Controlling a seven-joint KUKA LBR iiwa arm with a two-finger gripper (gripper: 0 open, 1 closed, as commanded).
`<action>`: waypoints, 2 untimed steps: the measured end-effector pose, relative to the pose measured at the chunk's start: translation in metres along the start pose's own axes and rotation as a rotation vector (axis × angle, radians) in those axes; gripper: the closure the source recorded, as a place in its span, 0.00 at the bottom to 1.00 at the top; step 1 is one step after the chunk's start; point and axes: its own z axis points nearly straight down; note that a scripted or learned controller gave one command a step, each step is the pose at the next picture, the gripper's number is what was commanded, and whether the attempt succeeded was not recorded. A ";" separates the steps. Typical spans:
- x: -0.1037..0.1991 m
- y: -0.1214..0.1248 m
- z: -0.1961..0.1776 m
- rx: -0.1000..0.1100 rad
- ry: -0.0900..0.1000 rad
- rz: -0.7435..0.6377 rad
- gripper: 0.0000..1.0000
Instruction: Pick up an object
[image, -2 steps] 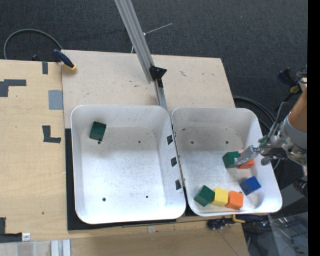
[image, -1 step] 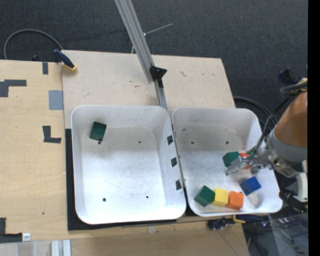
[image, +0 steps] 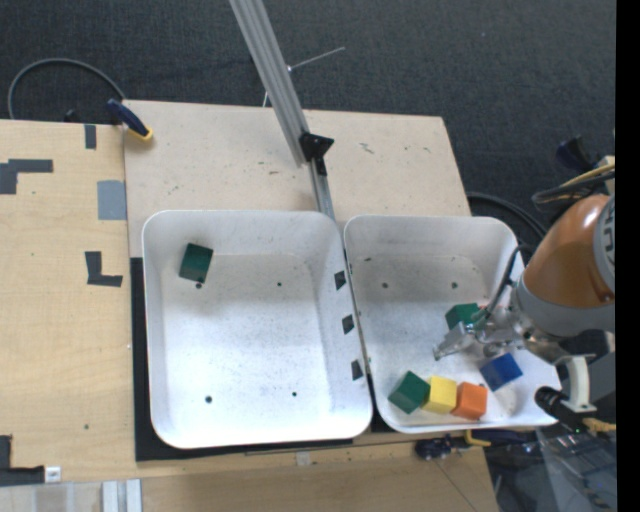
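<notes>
The arm (image: 575, 270) comes in from the right and reaches down into the right bin (image: 425, 235). It is grey, with an orange band near the wrist. The claw (image: 462, 340) hangs low over the bin floor, near the right side. I cannot tell if the claw is apart or together, because the metal parts blur into each other. A small teal block (image: 462, 316) sits right at the claw, touching it or just beside it. I cannot tell if the claw has hold of it.

There are 4 more blocks in the right bin. A blue block (image: 501, 371) lies just below the claw, tipped a little. Along the front wall, 3 blocks sit in a row, touching each other: a green block (image: 408, 391) on the left, a yellow block (image: 441, 394) in the middle, and an orange block (image: 471, 400) on the right.

The left bin (image: 165, 330) holds 1 dark green block (image: 196, 262). It sits near the back left corner, well apart from the arm.

Both bins are white and stand side by side on a wood bench (image: 60, 300). A silver pole (image: 275, 75) slants down from the top to the spot where the 2 bins meet.
</notes>
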 end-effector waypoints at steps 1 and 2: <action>0.000 0.000 -0.012 -0.003 0.000 0.000 1.00; 0.004 0.010 -0.070 -0.011 -0.003 -0.001 1.00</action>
